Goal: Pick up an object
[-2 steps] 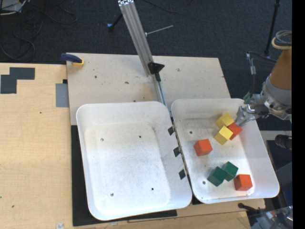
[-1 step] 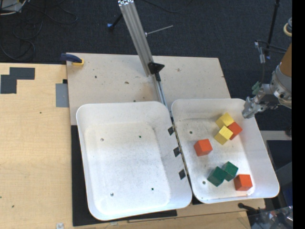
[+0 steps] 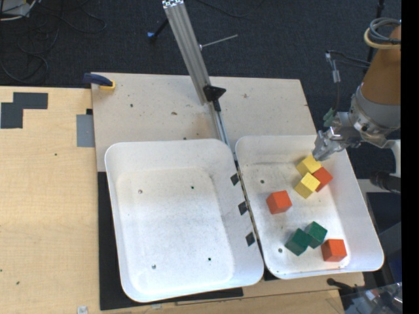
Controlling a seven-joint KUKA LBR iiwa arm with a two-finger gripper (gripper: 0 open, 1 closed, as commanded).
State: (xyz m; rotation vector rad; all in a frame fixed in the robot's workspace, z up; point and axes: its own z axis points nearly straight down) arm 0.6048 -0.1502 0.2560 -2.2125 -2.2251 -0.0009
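Observation:
The right bin [image 3: 357, 195] holds several small blocks. Two yellow blocks [image 3: 308, 165] [image 3: 306, 185] and an orange block [image 3: 323, 177] cluster near its far right side. Another orange block [image 3: 279, 201] lies mid-bin. Two green blocks [image 3: 298, 241] [image 3: 316, 232] and a third orange block [image 3: 334, 249] sit near the front. My gripper [image 3: 324, 148] hangs at the bin's far right, its tip just above and beside the upper yellow block. Nothing shows between its fingers.
The left bin [image 3: 124, 169] sits beside the right one, with black clips [image 3: 243, 207] along the shared edge. A slanted metal post [image 3: 191, 51] rises behind the bins. The arm's orange band [image 3: 382, 74] is at the right edge.

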